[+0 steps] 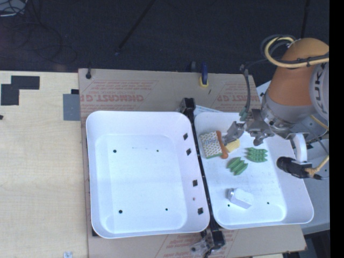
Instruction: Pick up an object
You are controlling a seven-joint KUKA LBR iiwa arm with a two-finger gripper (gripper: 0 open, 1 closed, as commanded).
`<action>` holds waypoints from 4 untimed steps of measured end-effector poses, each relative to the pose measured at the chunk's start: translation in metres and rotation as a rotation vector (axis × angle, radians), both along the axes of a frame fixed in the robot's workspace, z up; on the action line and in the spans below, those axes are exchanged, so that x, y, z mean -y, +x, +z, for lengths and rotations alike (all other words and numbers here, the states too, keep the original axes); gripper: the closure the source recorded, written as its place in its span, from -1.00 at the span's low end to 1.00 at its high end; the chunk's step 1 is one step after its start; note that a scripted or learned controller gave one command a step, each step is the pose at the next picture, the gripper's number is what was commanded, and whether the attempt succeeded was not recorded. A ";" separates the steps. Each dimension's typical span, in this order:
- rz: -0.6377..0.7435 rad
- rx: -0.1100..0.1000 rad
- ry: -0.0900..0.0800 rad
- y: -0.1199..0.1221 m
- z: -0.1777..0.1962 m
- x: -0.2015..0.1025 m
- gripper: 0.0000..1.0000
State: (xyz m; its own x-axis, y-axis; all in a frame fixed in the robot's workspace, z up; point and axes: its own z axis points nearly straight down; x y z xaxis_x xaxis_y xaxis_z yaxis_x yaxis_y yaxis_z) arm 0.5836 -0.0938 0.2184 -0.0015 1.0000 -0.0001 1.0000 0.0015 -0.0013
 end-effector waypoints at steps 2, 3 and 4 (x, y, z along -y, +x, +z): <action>0.001 0.002 -0.002 0.025 -0.130 0.078 -1.00; 0.000 0.012 -0.007 0.010 -0.126 0.053 -1.00; -0.007 0.015 -0.009 0.011 -0.114 0.056 1.00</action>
